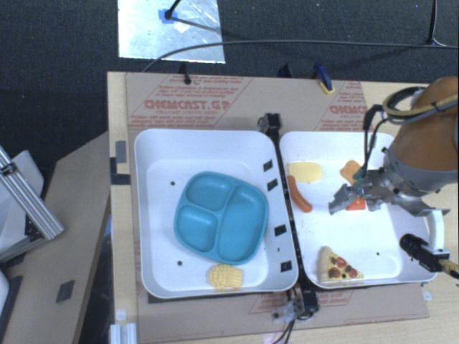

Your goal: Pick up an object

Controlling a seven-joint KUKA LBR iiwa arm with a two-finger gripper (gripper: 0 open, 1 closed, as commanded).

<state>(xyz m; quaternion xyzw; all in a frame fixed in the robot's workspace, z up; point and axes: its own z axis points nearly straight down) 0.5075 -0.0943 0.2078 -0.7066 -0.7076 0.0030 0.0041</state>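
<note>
Dark carpeted floor surrounds a tabletop (215, 95) covered with printed cardboard, which carries two shallow white bins side by side. Right bin (315, 253): a small orange-red object (356, 205) lies just right of the bin's centre, directly at the tip of the hand (343, 201); the grey fingers overlap its left edge, but whether the object sits between them cannot be told, nor can the width of the hand's opening. At 12 o'clock from this object, touching or nearly touching the arm's shadowed side, is a second orange piece (349, 170). At 10 o'clock, a flat yellow slice (305, 172) lies near the bin's upper left corner, and just below it a red-orange hot dog (298, 193) lies slanted, close to the left wall. At 6 o'clock, a pizza slice (338, 265) rests near the bin's lower wall, well apart from the hand. Arm (423, 145), grey with an orange band, enters from 3 o'clock and hangs over the right half of this bin. Left bin (154, 192): a blue divided plate (219, 216) sits at centre, tilted, with a yellow corn cob (225, 276) just beside it at 6 o'clock. A shiny foil sheet (170, 20) lies on the floor at 12 o'clock.
</note>
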